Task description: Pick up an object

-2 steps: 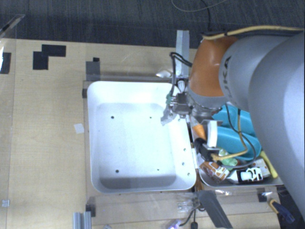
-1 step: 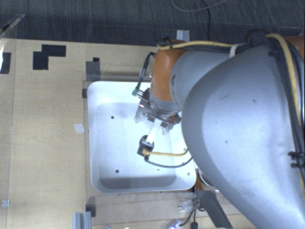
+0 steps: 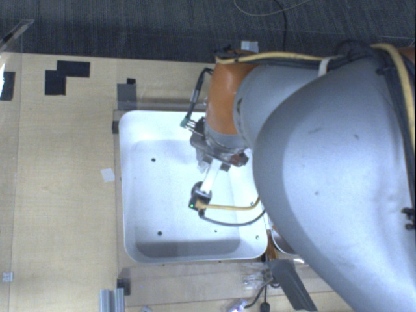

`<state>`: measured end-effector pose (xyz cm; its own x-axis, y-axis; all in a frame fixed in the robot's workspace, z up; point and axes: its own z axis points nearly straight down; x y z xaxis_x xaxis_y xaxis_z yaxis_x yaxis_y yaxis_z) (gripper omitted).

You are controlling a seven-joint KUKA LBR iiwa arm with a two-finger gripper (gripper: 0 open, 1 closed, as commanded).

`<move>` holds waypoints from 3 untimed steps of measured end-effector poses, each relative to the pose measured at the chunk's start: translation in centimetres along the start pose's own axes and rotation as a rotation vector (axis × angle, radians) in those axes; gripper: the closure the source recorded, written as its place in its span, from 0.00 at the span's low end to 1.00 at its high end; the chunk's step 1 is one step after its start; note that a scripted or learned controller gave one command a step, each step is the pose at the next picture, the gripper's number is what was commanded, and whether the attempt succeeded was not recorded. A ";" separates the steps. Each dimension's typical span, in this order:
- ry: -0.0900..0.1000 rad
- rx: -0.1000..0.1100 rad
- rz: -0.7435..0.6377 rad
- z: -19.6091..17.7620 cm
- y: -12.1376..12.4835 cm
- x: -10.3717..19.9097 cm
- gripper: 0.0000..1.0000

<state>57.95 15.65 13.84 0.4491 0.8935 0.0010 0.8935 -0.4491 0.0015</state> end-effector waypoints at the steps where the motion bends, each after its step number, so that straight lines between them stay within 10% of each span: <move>1: 0.000 0.000 0.000 0.0 0.0 0.0 0.00; 2: 0.008 -0.007 0.073 4.8 -4.2 -1.0 0.00; 3: 0.001 0.000 0.143 -4.6 -5.0 -10.5 0.00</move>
<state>48.74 8.51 18.45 0.5721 0.8202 0.0019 0.8202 -0.5721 0.0011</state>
